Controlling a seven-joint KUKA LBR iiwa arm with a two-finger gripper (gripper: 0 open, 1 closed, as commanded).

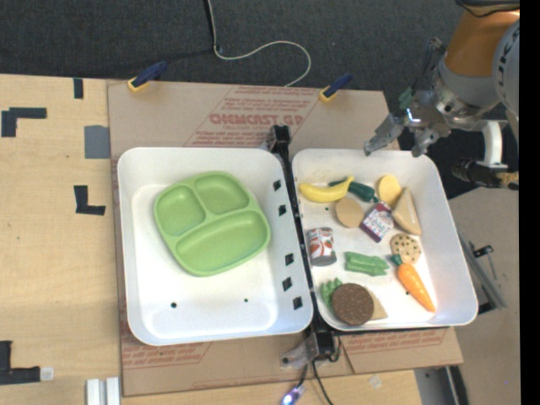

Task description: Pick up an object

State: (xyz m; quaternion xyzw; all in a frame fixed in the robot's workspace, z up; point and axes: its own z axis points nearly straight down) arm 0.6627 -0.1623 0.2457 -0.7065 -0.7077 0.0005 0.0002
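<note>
Claw (395, 143) spread, pinching nothing, above far rim of right bin (451, 226). Toy banana (324, 191) and lemon (388, 187) lie just below it.

A light wooden bench (51, 251) with black tape marks carries a flat brown cardboard sheet (245, 116) printed with red lettering. Two blue-and-yellow clamps, one (148, 75) at the sheet's 11 o'clock corner and one (335, 84) toward 1 o'clock, sit at its far edge. Two shallow white plastic bins rest on the cardboard, touching side by side: the left bin (143, 310) at 9 o'clock, the right bin (451, 251) at 3 o'clock.
</note>
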